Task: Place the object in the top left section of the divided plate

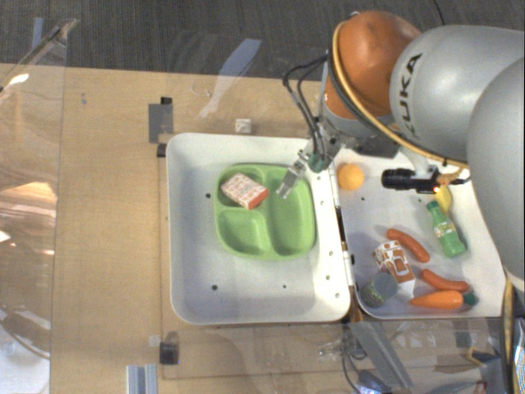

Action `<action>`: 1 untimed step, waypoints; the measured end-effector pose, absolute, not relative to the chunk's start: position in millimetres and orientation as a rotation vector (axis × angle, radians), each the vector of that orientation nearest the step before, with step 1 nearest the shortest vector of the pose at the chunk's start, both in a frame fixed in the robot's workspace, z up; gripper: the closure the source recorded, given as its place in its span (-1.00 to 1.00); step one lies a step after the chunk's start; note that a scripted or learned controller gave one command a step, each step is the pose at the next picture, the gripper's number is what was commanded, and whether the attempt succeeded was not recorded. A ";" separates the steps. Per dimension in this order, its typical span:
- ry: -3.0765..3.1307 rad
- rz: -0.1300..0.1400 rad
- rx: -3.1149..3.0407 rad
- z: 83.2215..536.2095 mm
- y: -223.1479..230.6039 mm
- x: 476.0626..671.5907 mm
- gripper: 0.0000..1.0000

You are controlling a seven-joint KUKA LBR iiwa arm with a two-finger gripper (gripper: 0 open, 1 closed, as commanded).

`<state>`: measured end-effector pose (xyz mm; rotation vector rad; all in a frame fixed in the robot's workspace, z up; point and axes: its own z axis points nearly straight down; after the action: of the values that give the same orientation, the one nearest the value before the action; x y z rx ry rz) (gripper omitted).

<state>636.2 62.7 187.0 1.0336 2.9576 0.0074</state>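
Overall, the wooden desk (pixel 98 220) bears two shallow white plastic bins; the left bin (pixel 246 302) holds a glossy green divided plate (pixel 271 228). A small red-and-white patterned box (pixel 244 190) lies in the plate's top left section. The metal hand (pixel 294 175) hovers beside it, apart from it, holding nothing; its opening cannot be told.

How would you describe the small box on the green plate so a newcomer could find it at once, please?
Start at the left white bin, which holds a green divided plate. In that plate's top left section lies a small box, white with a reddish checked pattern. It is the plate's sole item; the other food toys sit in the right bin.
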 end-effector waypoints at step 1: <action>3.056 0.004 0.691 186.4 -17.3 580.0 -1.00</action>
<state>580.0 -17.3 186.4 0.6908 3.0562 0.0039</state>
